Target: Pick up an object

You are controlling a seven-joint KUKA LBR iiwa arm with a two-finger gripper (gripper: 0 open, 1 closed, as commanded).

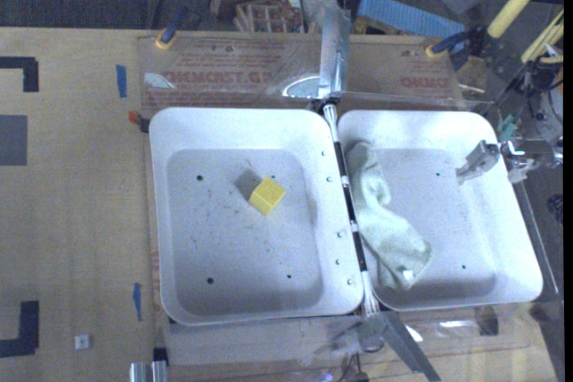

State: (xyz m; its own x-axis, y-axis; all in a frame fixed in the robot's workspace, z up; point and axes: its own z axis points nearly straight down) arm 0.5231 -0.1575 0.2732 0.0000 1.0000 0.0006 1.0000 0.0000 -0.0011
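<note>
1. Seen from above at a slant: a pale wooden bench (72,192) bearing two shallow white bins side by side, touching along their inner rims.
2. In the left bin (161,192): a small yellow block (267,195), resting on the floor a little toward the far edge from the middle, turned so one corner points at the near rim. Well apart from all four walls, with a short dark shadow on its far-left side.
3. In the right bin (528,268): a crumpled pale cloth (387,224), whitish with a faint green tint. Draped along the left wall, running from near the far-left corner down toward the near-left corner, widest at its near end.
4. Over the right bin's far-right part: the gripper (476,158), a small grey metal piece reaching in across the right rim, close to the far-right corner. Well apart from the cloth and far from the yellow block. Nothing visibly held; whether released or clenched cannot be told at this size and angle.
5. Behind both bins, along the bench's far edge: flat brown cardboard (224,72) with faded red lettering.
6. On the bench left of the bins: short strips of blue tape (121,81) and black angular marks (25,72) near the left edge.
</note>
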